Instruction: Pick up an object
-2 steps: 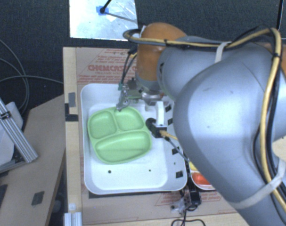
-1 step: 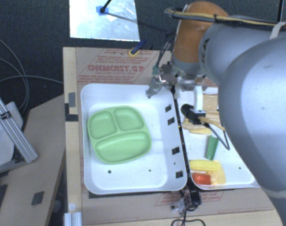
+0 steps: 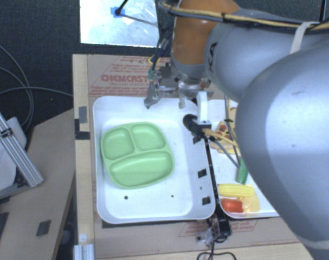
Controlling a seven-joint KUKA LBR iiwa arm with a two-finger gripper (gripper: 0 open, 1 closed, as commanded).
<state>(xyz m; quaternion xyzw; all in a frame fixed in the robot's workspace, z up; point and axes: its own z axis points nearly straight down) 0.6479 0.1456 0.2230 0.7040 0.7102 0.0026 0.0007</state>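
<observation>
The two-finger gripper (image 3: 166,101) hangs over the far edge of the left shallow white plastic bin (image 3: 148,203); its two metal fingers (image 3: 150,99) stand apart, with nothing between them but bare white bin floor; above it sits the orange band (image 3: 199,23) of the wrist, and the bulky grey arm (image 3: 283,107) fills the right side of the view, covering much of the right white bin (image 3: 252,214).

Nearest the gripper, just toward the camera in the same bin, lies a light green plastic plate with three compartments (image 3: 136,155), flat on the bin floor and apart from the fingers; no object is held.

Past the black divider strip (image 3: 210,169) between the bins, the right bin holds a yellow corn cob (image 3: 236,190) at its near corner; a small red-orange piece (image 3: 233,205) lies touching it on the near side; a slim green stick (image 3: 242,172) lies tilted just beyond the corn, partly under the arm.

Both bins rest on a brown cardboard sheet with red print (image 3: 123,77); beyond it lies a shiny silver sheet (image 3: 118,15); to the left an aluminium frame bar (image 3: 15,153) leans over a tan board.
</observation>
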